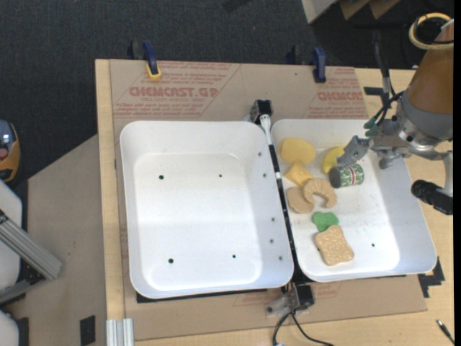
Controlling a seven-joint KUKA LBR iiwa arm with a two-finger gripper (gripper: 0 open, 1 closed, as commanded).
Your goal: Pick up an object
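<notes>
The right bin (pixel 382 254) holds several toy foods. A small green can (pixel 348 175) lies on its side near the bin's middle. Beside it are a yellow fruit (pixel 331 157), a round yellow piece (pixel 297 150) and a yellow wedge (pixel 297 173). A tan croissant (pixel 310 194), a green broccoli piece (pixel 324 220) and a speckled toast slice (pixel 334 246) lie nearer the front. My gripper (pixel 358 157) hangs low in the right bin, right above and against the green can. Whether the can is gripped is not visible.
The left bin (pixel 194 207) adjoins the right one along a shared rim (pixel 277 193). The arm's grey wrist and orange band (pixel 428 99) reach in from the right, over the right bin's far corner. A black part (pixel 432 193) overhangs the bin's right edge.
</notes>
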